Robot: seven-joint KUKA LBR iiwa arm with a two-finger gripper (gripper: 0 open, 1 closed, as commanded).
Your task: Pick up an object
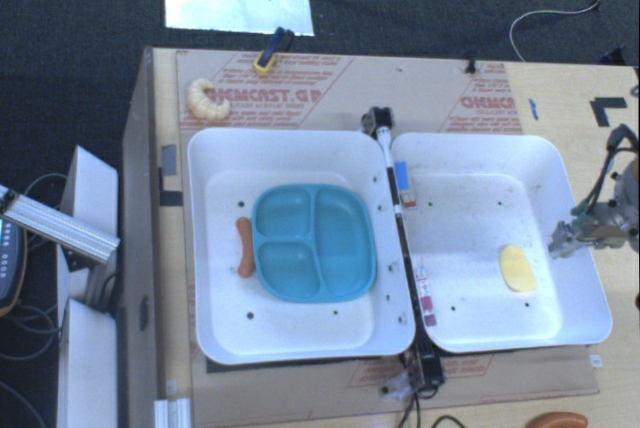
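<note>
Tool [566,240] nr yellow obj [518,268], apart.

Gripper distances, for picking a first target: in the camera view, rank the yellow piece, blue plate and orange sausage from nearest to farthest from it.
From the gripper:
1. Yellow piece, right bin, just beside it.
2. Blue plate, left bin's middle.
3. Orange sausage, left of the plate.
</note>
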